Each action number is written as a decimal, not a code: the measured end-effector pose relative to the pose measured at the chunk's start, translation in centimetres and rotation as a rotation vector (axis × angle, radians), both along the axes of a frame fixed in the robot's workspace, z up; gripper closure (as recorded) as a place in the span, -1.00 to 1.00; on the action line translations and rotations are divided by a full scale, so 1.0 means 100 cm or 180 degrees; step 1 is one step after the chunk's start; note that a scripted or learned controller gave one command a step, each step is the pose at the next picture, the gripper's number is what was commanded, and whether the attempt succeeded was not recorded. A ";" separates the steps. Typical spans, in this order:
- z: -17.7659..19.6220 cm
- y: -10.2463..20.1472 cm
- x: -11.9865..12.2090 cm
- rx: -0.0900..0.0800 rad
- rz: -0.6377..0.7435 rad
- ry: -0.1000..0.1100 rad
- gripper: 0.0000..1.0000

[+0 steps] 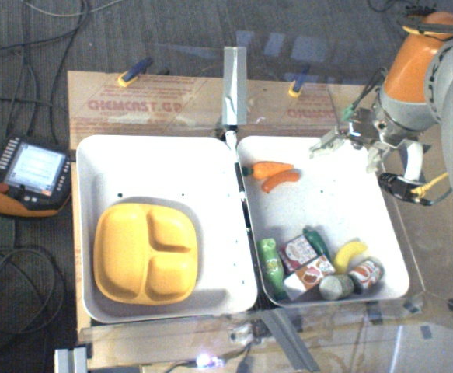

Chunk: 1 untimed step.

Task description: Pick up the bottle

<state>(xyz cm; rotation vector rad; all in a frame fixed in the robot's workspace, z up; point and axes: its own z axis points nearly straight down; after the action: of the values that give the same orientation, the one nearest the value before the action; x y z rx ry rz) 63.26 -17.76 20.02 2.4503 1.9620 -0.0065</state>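
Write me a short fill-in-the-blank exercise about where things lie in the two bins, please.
1. The yellow divided plate lies in the ____ bin.
2. The green bottle lies against the right bin's ____ wall.
3. The carrot lies just above an orange ____.
4. The end effector hangs over the right bin's ____ rim, away from the bottle.

Missing words: left; left; sausage; far

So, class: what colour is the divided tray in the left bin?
Yellow tray, seen clearly in the camera view.

Yellow for the sectioned plate (146,252), orange for the carrot (273,168), green for the bottle (271,259), white for both bins (90,158).
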 end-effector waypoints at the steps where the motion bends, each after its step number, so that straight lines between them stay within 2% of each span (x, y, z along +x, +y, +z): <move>1: 0.044 0.005 -0.014 0.0003 0.0806 0.0004 -1.00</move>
<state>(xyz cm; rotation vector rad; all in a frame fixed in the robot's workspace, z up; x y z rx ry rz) 61.89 -17.23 24.45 2.1837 2.2564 -0.0067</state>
